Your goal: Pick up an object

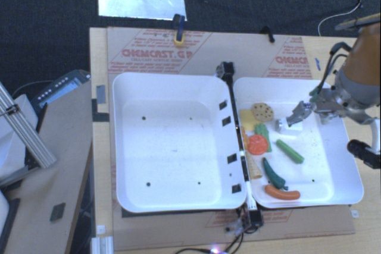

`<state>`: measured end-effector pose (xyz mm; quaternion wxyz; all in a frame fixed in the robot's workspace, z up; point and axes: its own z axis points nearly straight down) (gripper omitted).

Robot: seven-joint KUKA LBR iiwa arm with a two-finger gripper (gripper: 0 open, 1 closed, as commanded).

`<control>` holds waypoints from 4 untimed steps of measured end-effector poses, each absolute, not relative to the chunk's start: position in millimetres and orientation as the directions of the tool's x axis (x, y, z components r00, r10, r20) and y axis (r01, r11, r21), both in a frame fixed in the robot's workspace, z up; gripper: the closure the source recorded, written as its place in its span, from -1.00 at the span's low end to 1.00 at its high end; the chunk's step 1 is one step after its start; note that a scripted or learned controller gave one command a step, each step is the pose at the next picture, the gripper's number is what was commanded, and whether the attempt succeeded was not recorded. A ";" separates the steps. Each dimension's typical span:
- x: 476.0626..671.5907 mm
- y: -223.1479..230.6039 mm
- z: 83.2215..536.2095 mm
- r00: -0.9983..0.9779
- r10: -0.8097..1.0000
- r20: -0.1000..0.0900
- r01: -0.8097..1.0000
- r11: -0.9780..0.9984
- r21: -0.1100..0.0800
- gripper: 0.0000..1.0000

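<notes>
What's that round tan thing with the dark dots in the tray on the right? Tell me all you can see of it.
It looks like a toy cookie: a flat, round, tan disc speckled with dark dots like chocolate chips, probably plastic. It lies flat on the floor of the right bin, near the divider, at the far end of a cluster of toy food. A yellow piece lies against its near-left edge. The pincer hovers to its right, not touching it.

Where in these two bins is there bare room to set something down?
The left bin offers bare floor from wall to wall. In the right bin, free floor lies along the right wall, right of the green stick, beneath the claw. It is crowded near the divider: cookie, orange disc, dark green pepper, orange sausage.
</notes>
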<state>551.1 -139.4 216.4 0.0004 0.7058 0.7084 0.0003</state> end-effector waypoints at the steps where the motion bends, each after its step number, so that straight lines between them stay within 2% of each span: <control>1: 563.8 -96.0 126.4 -0.008 1.000 0.003 1.000 0.008 -0.005 -1.00; 2: 567.6 -89.1 95.2 -0.001 1.000 -0.001 1.000 0.001 0.003 -1.00; 3: 568.9 -88.3 105.8 -0.002 1.000 0.000 1.000 0.002 0.006 1.00; 4: 583.6 -87.8 94.6 -0.005 1.000 -0.003 0.999 0.005 0.032 1.00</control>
